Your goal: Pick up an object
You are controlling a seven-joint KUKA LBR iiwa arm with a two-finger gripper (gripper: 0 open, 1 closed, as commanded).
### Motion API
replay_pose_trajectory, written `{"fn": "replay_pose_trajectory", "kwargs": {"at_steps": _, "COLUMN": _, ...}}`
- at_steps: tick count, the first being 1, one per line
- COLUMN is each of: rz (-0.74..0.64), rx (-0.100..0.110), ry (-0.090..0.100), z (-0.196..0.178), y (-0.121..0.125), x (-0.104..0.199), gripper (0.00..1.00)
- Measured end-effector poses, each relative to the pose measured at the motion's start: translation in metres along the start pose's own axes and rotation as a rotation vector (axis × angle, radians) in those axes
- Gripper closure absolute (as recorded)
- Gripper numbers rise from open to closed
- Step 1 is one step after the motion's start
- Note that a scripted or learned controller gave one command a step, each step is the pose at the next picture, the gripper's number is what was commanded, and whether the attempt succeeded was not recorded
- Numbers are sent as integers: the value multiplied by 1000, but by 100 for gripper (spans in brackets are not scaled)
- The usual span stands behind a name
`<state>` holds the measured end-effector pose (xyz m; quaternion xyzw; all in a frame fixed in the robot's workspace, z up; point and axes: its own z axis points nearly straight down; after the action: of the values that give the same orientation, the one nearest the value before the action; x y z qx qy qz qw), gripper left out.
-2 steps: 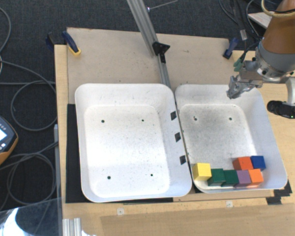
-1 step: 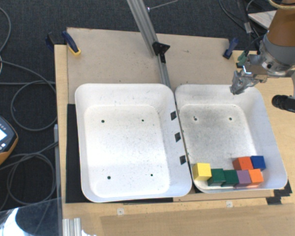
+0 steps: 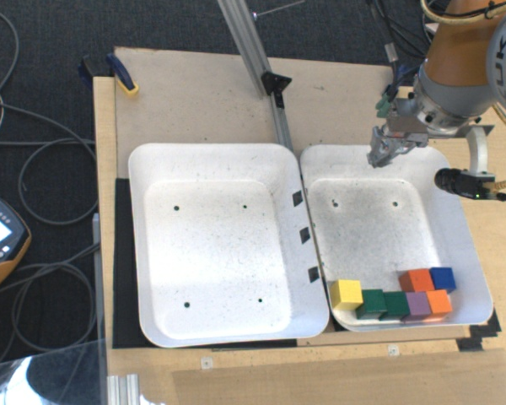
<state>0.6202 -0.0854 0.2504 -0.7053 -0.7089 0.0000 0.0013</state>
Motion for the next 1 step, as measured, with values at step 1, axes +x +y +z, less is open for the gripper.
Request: {"fn": "replay_pose_trajectory", "kwargs": {"at_steps": 1, "rz": -2, "rx": -1, "ry": 1, "z": -7, "y": -3, "x": 52, "gripper": 100}}
